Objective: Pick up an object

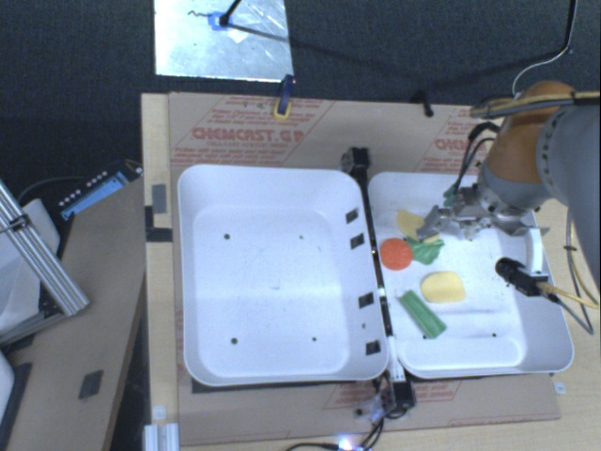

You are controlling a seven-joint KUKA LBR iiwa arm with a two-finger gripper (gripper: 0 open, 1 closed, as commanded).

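Note:
Several small objects lie in the right bin [488,346]. A flat yellow piece [408,221] is near the bin's far left. A red-orange ball [395,254] rests against the left wall, with a green leafy piece [428,249] touching its right side. Nearer the front are a pale yellow lump [441,287] and a green stick [423,313] lying at a slant. My gripper [435,224] reaches in from the right and hangs low, between the flat yellow piece and the green leafy piece. Nothing is visibly held.
The left bin [272,355] stands beside the right one, joined by a seam with black clips [366,271]. Both sit on a cardboard sheet [244,130]. A shiny metal plate [221,26] lies beyond the bins, on the dark floor.

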